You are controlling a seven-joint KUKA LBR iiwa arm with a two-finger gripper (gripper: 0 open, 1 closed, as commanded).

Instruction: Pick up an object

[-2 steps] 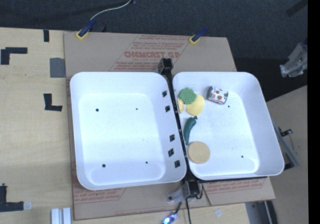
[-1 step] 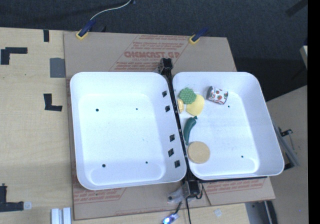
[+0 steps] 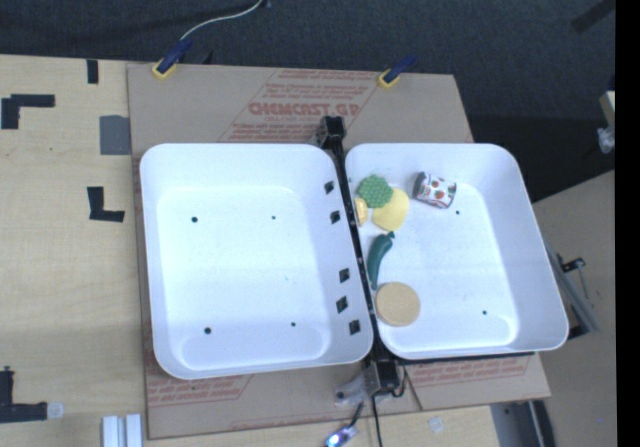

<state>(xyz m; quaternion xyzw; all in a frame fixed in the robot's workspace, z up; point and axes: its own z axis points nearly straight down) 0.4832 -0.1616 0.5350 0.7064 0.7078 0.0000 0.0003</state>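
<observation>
Two shallow white bins sit side by side on a brown board: the left bin (image 3: 240, 255) and the right bin (image 3: 500, 265). Along the right bin's left wall lie a tan disc (image 3: 398, 303), a yellow piece (image 3: 390, 211), a green knobbly piece (image 3: 375, 190) touching it, a teal curved piece (image 3: 380, 253), and, apart, a small red-and-white object (image 3: 435, 191). The gripper's state cannot be told.

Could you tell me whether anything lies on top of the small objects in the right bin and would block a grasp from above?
Nothing visible covers them. The green piece touches the yellow piece; the teal piece, tan disc and red-and-white object lie separately in the right bin.
</observation>
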